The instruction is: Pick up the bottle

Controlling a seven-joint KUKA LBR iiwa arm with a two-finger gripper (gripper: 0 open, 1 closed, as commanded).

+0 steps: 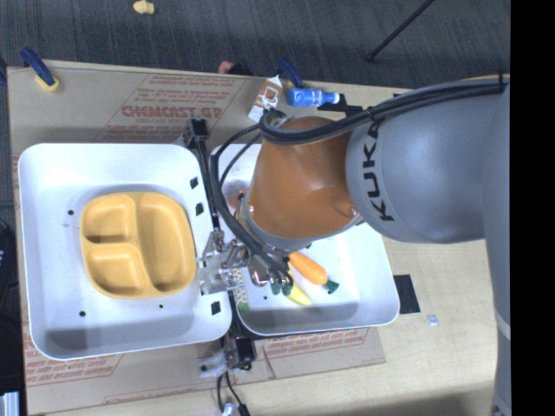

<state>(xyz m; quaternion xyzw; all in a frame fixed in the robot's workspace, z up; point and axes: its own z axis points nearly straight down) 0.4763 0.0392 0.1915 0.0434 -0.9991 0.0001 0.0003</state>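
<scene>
The bottle is hard to place: nothing lying open in either bin is reading clearly as one, so by my judgement it is sitting under the arm point(416, 172), whose orange band is covering the middle of the right bin point(373, 293). The gripper point(247, 276) is hanging low at that bin's left wall, beside a carrot point(309, 269) and a small yellow piece point(299, 295) – how wide it is standing, and whether it is gripping anything, I cannot tell from this angle. It is probably working down there because the target is lying near that wall. A yellow divided tray point(139, 241) is resting in the left bin point(43, 198). Both bins are sitting on a printed cardboard sheet point(173, 102) – a blue clamp point(39, 69) is pinning its corner – with dark carpet point(260, 16) beyond.
</scene>
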